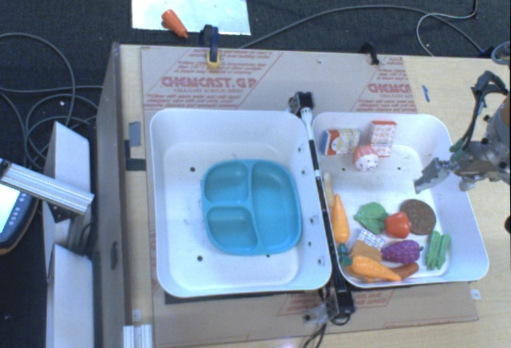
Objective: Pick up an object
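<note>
Two white bins (172, 179) share the bench; the gripper (431, 175) (finger state unclear) hovers just above the brown cookie (417, 215).

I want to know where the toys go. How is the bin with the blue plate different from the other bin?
The left bin holds one thing, a blue plate with three sections. The right bin holds many small toy foods, like a tomato, purple grapes and a carrot. The gripper hangs over the right bin, not the left bin. Both bins are white, shallow and sit side by side.
</note>
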You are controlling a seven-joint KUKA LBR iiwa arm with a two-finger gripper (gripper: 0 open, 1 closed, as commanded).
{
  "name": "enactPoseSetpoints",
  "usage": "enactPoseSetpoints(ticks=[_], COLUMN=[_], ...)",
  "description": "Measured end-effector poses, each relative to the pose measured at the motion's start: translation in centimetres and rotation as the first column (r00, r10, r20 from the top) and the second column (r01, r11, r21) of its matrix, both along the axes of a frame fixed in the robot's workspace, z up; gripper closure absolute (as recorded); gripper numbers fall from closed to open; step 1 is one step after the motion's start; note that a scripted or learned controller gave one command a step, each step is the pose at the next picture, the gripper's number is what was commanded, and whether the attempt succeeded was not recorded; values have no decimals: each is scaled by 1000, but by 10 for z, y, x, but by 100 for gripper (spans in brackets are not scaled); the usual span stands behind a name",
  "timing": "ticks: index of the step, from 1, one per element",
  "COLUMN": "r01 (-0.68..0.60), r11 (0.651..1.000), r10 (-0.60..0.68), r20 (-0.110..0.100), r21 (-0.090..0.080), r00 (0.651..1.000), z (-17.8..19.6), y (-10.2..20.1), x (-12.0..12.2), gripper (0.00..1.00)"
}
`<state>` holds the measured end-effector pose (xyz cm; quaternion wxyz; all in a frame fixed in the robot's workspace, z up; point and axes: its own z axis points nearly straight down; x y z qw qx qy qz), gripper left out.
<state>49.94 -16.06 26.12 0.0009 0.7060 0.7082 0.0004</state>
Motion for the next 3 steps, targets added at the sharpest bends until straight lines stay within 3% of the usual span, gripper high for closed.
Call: enactPoseSetpoints(ticks=[1, 2, 3], r01=[2, 1, 0], r11=[1000, 1000, 1000], r10=[-2, -1, 0], r20=[-3, 0, 1], r21=[1, 0, 0], r00=[1000, 1000, 1000], z=[-116, -177, -176], y=[13, 56, 39], x=[0, 14, 80], gripper=[0, 0, 0])
